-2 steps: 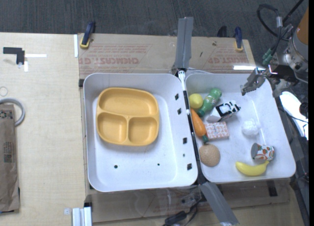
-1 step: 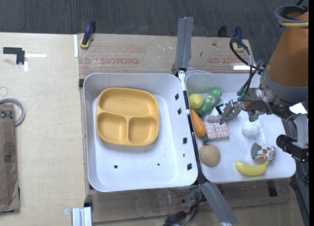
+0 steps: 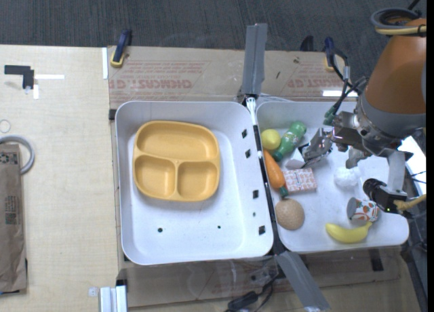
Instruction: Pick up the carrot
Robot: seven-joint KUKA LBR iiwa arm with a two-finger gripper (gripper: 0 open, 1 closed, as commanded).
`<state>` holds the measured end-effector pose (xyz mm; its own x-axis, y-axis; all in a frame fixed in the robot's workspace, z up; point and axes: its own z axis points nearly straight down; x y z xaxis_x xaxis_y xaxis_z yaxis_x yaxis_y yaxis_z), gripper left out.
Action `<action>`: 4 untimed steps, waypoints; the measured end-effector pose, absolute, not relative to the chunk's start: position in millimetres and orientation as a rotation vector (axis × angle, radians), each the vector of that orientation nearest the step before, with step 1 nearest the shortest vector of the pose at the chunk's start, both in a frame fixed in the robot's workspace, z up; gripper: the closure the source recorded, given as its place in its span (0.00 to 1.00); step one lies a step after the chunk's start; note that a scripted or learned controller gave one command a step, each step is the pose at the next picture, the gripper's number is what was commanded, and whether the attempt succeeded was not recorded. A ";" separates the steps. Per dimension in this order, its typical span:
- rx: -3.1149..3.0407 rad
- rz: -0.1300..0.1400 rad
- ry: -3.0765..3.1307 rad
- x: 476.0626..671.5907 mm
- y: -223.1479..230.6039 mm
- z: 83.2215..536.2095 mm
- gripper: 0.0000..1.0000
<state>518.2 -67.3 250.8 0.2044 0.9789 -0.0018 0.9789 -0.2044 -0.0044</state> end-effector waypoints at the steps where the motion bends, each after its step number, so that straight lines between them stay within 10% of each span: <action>1: -2.374 0.008 -2.053 477.0 -26.4 227.3 0.00; 4: -2.186 0.007 -2.253 476.8 23.6 190.2 0.00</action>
